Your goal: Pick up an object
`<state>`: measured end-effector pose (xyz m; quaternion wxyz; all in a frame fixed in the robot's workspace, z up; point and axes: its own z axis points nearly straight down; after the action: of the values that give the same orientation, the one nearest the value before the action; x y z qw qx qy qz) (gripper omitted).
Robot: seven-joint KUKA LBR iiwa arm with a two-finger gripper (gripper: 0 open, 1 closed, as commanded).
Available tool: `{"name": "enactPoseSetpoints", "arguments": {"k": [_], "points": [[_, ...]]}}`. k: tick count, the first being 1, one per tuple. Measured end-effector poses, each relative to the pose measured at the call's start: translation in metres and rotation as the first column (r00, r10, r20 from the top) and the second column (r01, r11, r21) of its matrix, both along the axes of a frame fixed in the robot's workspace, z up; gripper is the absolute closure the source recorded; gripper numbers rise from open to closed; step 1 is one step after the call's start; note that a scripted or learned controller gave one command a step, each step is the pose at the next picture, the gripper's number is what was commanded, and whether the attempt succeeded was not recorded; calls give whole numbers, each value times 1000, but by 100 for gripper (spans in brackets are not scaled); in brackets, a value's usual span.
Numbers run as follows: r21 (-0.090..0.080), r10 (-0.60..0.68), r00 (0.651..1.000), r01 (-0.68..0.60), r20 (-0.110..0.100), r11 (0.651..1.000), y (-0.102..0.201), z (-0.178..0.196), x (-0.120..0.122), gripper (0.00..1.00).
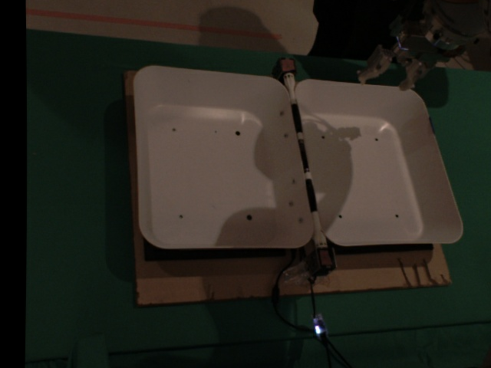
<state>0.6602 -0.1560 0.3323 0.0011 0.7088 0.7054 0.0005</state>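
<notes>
Nearest us we see a small lit connector [318,326] on a black cable, lying on the green cloth [77,205]. Beyond it, a brown board [230,288] carries the left bin [219,156] and right bin [376,159], with a striped bar [303,159] between. We spot no object to pick. Farthest, the gripper [393,69] hovers above the right bin's far corner, fingers spread apart.

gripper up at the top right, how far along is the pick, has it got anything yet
Nothing looks done yet. The gripper hangs above the far right corner of the right bin, fingers spread with nothing between them. In hand: it is poised high, not down in either bin. The left bin and the right bin show bare white floors with small dark dots, and no object to grasp is apparent. Finding, grasping and lifting an object are all left.
</notes>
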Motion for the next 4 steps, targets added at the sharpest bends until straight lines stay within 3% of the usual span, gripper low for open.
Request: {"name": "enactPoseSetpoints", "arguments": {"k": [1,3,4], "points": [[0,0,1000,0,0,1000,0,0,0,0],[-1,1,1000,-1,-6,1000,2,-116,-2,0],[-2,1,1000,-1,3,1000,0,-149,0,0]]}}
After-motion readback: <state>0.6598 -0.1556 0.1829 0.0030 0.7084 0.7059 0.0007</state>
